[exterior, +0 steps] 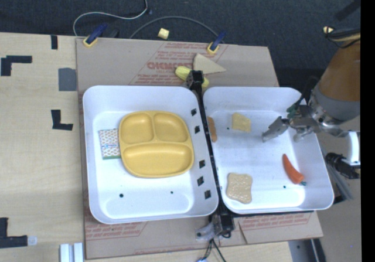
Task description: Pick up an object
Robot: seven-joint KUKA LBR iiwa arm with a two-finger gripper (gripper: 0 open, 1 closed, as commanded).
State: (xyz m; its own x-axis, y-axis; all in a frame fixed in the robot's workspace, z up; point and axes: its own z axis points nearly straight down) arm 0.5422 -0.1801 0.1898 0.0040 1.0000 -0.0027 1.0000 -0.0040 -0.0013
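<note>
Over the right bin [258, 95], at the frame's right side, the hand [275, 132] hangs with fingers apart, grasping nothing, above the toy carrot [293, 169].

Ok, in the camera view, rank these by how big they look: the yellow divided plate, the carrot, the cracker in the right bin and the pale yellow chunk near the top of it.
1. Yellow divided plate, by far largest.
2. Cracker.
3. Carrot and pale yellow chunk: too close to rank; the carrot is longer but thinner.

One fixed camera looks down at a slant from above on two shallow white plastic bins [94, 155], standing side by side.
</note>
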